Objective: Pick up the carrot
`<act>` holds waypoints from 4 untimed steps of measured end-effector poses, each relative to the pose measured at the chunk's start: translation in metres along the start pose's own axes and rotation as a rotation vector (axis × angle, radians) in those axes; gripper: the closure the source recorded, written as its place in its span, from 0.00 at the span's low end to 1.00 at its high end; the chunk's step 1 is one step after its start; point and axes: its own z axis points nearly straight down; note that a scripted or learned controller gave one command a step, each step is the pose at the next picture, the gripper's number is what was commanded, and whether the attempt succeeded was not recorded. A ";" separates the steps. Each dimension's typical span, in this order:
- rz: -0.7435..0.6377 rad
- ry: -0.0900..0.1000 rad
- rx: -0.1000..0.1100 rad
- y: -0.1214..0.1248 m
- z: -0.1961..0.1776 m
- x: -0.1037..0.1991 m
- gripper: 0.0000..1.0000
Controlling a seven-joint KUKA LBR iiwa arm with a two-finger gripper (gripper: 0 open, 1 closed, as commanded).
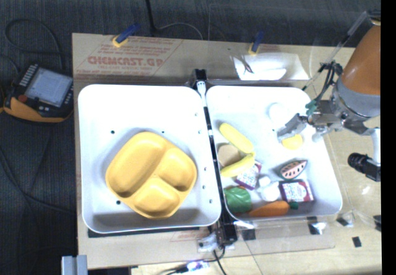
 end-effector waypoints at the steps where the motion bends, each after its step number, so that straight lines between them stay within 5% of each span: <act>1: 0.148 0.000 -0.010 -0.019 0.112 0.046 0.00; 2: 0.161 -0.001 -0.019 -0.022 0.116 0.048 0.00; 3: 0.248 0.009 -0.018 -0.041 0.145 0.018 0.00; 4: 0.136 -0.001 -0.001 -0.016 0.109 -0.037 0.00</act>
